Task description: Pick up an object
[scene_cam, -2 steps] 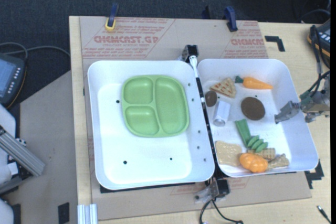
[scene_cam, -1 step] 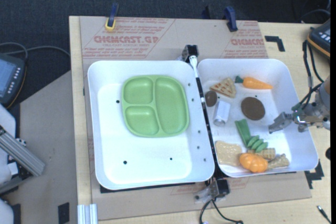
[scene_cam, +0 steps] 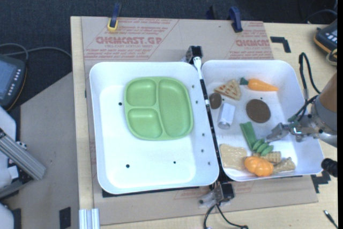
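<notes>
tray (scene_cam: 158, 107) in left bin (scene_cam: 107, 158)

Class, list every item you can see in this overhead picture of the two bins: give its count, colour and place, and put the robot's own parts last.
Bins: 2, white, side by side on the bench.
Divided plate: 1, light green, left bin.
Carrot: 1, orange, right bin, far edge.
Wedge: 1, tan, left of carrot.
Round disc: 1, dark brown, right bin middle.
Cylinder: 1, pale grey, right bin's left side.
Green pieces: a small cluster, right bin.
Orange fruit: 1, near edge, among beige pieces.
Clamps: 2, yellow and blue, board's far edge.
Gripper: 1, grey, over right bin.
</notes>
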